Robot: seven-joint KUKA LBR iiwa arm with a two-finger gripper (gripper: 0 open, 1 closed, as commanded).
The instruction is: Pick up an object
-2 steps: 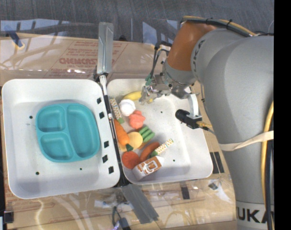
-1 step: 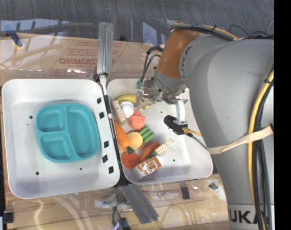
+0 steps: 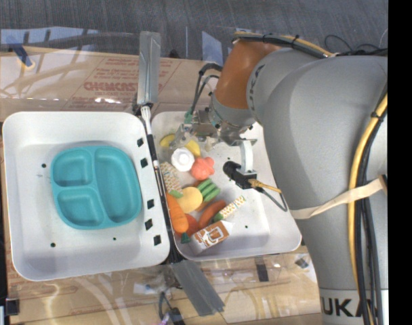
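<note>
Counter [image 3: 70, 73]: brown surface carrying two shallow white bins side by side.

Left bin [image 3: 23, 235]: holds a teal divided plate [image 3: 95, 185] with three compartments, lying flat near the bin's centre.

Right bin [image 3: 277, 225]: holds a cluster of toy food toward its left half. At the upper left lies a yellow piece, probably a banana [image 3: 168, 140]. Below it sits a white round cap-like item [image 3: 182, 159], and just beside that a red tomato-like piece [image 3: 204, 167]. A yellow rounded fruit [image 3: 191, 198] touches an orange carrot [image 3: 177, 212], whose long axis runs roughly up and down the view along the bin's left wall. Green pieces [image 3: 209, 189] lie between the yellow fruit and a second orange-red carrot [image 3: 211, 213], whose long axis runs diagonally, lower left to upper right. A brown-and-white packet [image 3: 211, 235] rests at the near edge of the pile.

Arm: grey, with an orange band, entering from the right over the right bin's far end.

Claw [image 3: 204, 133]: positioned low above the banana and white item; whether it is released or clenched cannot be told, and no item is seen gripped.
</note>
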